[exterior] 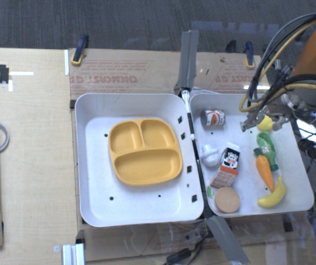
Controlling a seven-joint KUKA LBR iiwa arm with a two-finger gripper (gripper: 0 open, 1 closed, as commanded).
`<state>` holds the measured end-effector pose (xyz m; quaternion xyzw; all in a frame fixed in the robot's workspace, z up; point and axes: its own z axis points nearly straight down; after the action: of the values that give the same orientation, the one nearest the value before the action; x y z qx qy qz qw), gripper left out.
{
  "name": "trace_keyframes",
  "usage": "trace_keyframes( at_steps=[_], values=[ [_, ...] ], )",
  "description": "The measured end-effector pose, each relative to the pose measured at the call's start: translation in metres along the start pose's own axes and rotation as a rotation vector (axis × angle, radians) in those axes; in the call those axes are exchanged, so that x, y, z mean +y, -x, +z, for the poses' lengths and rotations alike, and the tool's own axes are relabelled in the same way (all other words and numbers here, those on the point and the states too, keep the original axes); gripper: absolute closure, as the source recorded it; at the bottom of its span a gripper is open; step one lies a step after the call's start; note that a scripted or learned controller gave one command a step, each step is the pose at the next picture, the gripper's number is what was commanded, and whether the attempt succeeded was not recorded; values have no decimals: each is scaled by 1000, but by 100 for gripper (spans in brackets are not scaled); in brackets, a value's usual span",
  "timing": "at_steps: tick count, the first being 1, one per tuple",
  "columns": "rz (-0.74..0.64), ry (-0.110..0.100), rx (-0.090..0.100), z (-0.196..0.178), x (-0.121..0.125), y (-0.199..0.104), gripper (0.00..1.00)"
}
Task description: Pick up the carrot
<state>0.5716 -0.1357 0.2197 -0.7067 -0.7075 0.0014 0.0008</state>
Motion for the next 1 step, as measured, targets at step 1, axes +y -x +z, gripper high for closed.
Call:
trace_keyframes(
  at_steps=[1],
  values=[
    [160,4,-1,127,-17,54,0]
  ],
)
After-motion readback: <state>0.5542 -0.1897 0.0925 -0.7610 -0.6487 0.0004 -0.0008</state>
